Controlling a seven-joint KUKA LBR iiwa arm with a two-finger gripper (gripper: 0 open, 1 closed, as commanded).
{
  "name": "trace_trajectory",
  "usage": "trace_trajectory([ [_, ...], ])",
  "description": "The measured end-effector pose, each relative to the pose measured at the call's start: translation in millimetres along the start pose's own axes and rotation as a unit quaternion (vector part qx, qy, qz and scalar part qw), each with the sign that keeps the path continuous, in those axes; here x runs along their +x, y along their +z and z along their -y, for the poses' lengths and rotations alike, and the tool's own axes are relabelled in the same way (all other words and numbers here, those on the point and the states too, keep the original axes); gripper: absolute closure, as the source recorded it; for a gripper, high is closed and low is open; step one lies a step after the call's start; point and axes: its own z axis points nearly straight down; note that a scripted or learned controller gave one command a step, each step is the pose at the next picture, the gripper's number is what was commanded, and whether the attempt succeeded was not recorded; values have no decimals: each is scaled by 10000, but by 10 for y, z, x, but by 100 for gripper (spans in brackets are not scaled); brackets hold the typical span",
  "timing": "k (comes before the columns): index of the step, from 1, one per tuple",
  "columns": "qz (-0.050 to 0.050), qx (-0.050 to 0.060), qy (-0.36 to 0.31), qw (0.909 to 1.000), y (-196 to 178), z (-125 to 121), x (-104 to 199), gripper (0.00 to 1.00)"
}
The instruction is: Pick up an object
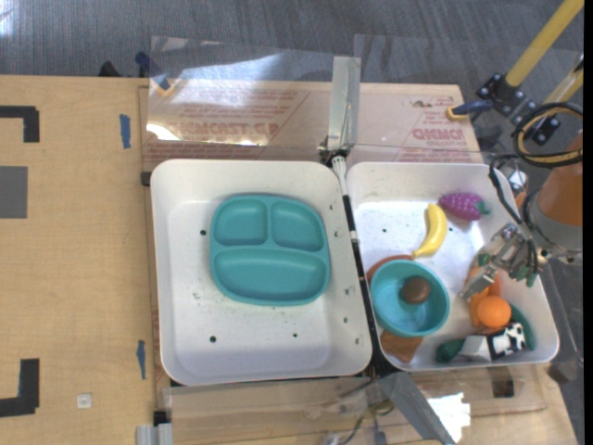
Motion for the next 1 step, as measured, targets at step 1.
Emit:
trace_trajectory([
  [1,-7,3,438,9990,-11,88,513,0],
])
